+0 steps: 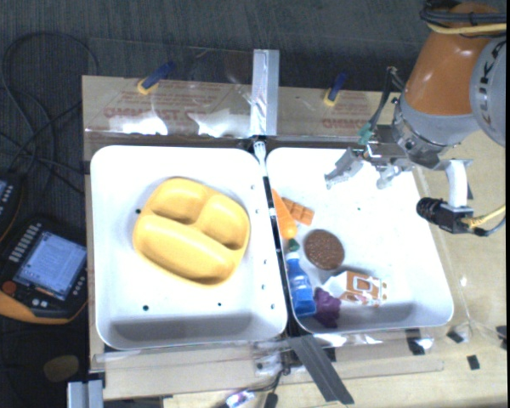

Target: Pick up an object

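Note:
My gripper [361,173] hangs over the far part of the right bin [408,245], its two fingers spread apart and open, with bare white bin floor between them. Along that bin's left wall and near corner lie an orange piece [289,212], a brown round disc [324,248], a blue object [299,291], a purple lump [327,306] and a small orange-and-white box [362,287]. The disc sits about a hand's width nearer the front than the gripper. A big yellow bread-like object [191,228] lies in the middle of the left bin [119,304].
A ridge [272,245] divides the two bins. Clear plastic sheeting with clips [157,76] lines the bench behind them. A black camera unit [442,212] juts from the wrist over the right bin's right rim. Pendants and cables [34,262] lie left of the bench.

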You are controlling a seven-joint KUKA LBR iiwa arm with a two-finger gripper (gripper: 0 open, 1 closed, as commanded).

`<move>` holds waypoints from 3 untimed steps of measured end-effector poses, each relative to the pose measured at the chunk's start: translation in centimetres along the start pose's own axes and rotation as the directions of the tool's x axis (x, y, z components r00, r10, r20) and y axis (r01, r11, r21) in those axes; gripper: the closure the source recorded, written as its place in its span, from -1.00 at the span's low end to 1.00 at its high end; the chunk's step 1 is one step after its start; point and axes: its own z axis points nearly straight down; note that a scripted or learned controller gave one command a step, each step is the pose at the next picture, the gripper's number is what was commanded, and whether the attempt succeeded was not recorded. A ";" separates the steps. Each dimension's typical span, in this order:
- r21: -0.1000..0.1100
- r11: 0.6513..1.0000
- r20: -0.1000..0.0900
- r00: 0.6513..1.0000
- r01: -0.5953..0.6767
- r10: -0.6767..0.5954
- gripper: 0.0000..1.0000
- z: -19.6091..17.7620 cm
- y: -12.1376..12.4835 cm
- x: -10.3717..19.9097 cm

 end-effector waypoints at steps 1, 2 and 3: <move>-0.004 0.999 0.000 0.999 0.041 -0.041 -1.00 16.7 -1.0 -2.1; 0.001 0.980 -0.001 0.980 -0.197 0.197 -1.00 15.1 1.8 -0.8; -0.015 0.996 0.001 0.997 -0.083 0.083 -1.00 16.9 -4.0 -1.0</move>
